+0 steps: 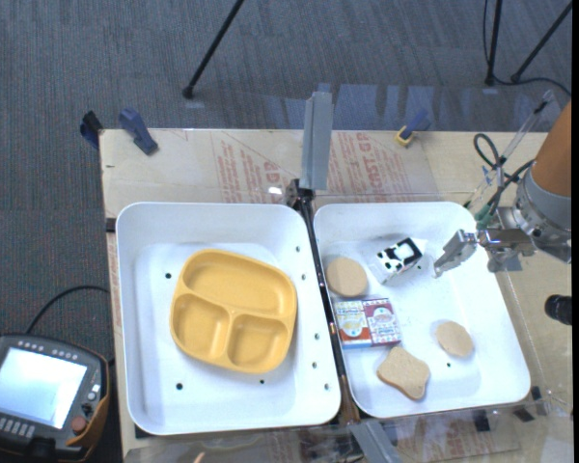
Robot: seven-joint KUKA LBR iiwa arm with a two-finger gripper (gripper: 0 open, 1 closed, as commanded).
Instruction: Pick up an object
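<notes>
The right bin holds several objects. A black-and-white cow-patterned toy lies near its middle, with a round tan disc to its left. A small printed box lies below them. A tan bread-shaped piece and a small tan oval sit toward the front. My gripper reaches in from the right edge, hanging over the right bin just right of the cow toy. Nothing shows held in it.
The left bin bears a yellow divided plate. A grey upright post stands behind the seam between the bins. Blue clamps sit on the bench's back edge, and a teach pendant lies at the lower left.
</notes>
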